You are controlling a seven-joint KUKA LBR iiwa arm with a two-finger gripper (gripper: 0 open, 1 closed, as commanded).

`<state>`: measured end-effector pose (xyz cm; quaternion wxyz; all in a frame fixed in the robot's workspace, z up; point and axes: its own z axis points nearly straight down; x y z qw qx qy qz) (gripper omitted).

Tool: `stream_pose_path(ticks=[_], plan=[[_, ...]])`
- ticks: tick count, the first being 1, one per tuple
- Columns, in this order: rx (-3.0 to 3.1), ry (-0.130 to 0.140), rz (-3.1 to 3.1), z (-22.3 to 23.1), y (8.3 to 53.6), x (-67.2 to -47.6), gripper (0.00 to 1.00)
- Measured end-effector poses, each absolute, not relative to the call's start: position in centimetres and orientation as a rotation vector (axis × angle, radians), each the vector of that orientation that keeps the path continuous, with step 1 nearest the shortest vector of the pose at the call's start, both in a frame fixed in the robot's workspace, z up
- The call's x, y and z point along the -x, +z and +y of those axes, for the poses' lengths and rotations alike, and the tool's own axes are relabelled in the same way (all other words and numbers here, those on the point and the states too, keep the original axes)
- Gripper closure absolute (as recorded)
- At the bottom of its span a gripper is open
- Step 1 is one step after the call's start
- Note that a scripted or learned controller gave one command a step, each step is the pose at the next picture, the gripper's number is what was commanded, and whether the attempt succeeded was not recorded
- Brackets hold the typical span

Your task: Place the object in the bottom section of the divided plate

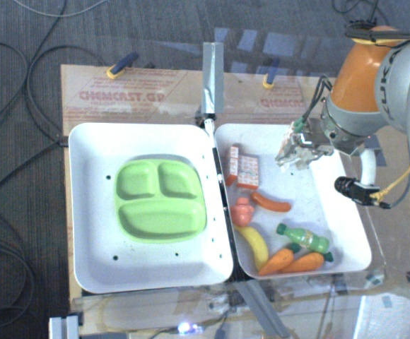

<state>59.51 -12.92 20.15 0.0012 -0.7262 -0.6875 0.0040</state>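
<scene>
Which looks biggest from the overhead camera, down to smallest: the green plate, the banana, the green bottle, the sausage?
1. Green plate, by far the largest.
2. Banana.
3. Green bottle, close to the banana in length, so that order is unsure.
4. Sausage, smallest.

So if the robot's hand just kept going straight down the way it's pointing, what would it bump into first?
Probably the bare white floor of the right bin. The hand points down over a spot with no toys under it, though depth is hard to judge from above.
</scene>
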Motion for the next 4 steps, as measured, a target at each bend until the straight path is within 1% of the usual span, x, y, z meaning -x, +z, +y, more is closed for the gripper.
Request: stream_pose_path(ticks=[1,2,3,4], plan=[[2.041,0.009,-2.382,-7.8,17.9,-61.1,1.0],[1.866,0.008,-2.523,-3.2,19.5,-59.5,1.0],[1.883,0.008,-2.511,-6.3,18.0,-58.9,1.0],[2.138,0.007,-2.295,-8.7,19.3,-52.5,1.0]])
